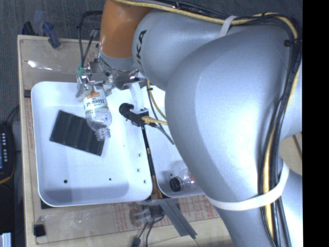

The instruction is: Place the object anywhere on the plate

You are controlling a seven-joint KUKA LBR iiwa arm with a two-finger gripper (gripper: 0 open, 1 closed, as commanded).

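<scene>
Gripping a clear plastic bottle (97, 112), the gripper (88, 86) sits at about ten o'clock in the view, over the upper part of the left white bin (46, 187). Its fingers clamp the bottle near the top, just above the white and orange label, and the bottle hangs down from them, slightly tilted, its lower end toward six o'clock.

One dark ribbed plate (76, 133) lies flat on the left bin's floor, at about eight o'clock from the bottle. The bottle's lower end overlaps the plate's right edge as seen from above; whether the two touch cannot be told.

Two bins stand side by side. The right white bin (169, 192) is mostly hidden under the grey arm (221, 102), whose orange band (117, 30) sits at twelve o'clock from the gripper. One second clear bottle with a dark cap (180, 182) lies in the right bin at about five o'clock from the plate.

Counted: two bottles, one plate, two bins.
</scene>
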